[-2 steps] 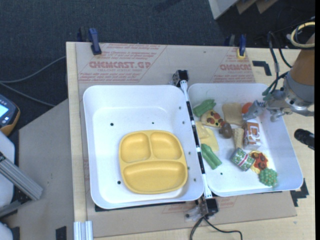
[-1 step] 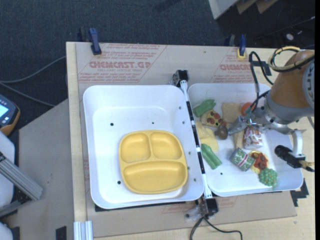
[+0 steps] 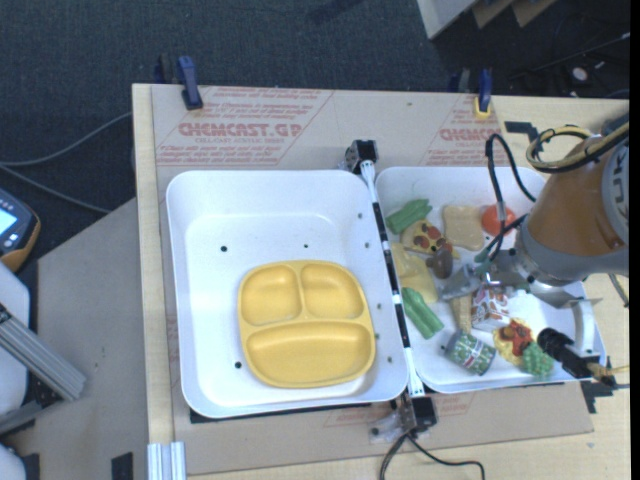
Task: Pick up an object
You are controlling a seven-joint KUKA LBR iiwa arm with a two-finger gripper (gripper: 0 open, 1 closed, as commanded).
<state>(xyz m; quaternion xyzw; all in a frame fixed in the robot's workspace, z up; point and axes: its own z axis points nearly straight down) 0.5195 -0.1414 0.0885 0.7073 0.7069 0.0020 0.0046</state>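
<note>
the arm reaches low into the right bin (image 3: pixel 590 363), its gripper (image 3: pixel 468 280) down among the toy food (image 3: pixel 432 236) it should pick from, though its grasp probably cannot be told.

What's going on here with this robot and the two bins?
A grey robot arm with an orange band is reaching from the right into the right white bin, over a jumble of small toy food pieces. The left white bin holds a yellow divided plastic plate. Nothing looks lifted yet.
</note>
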